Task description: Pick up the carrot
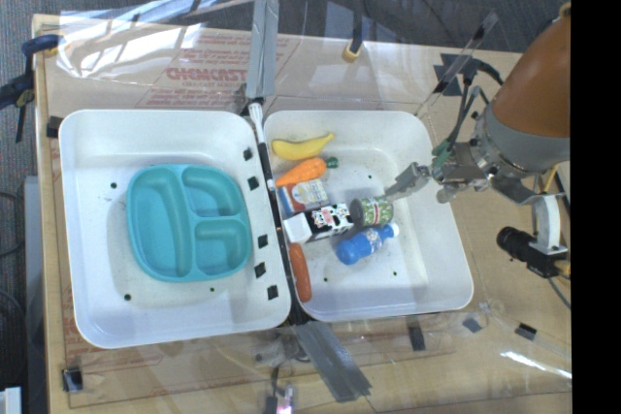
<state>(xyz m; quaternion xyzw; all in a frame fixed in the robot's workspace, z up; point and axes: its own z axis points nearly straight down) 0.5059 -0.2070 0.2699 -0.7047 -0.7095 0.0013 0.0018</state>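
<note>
A: Report right bin contents, near edge first.

B: Red sausage-shaped item at 7 o'clock, along the divider. Blue bottle near centre, touching a cow-print carton and a green-labelled bottle.

A: Carrot?

B: Carrot at 10 o'clock, beside the divider, just below the banana.

A: Pincer state?

B: Pincer at 3 o'clock, above the bin. Opening cannot be determined. Nothing visible in its grasp.

A: Left bin?

B: Holds a teal divided tray.
</note>
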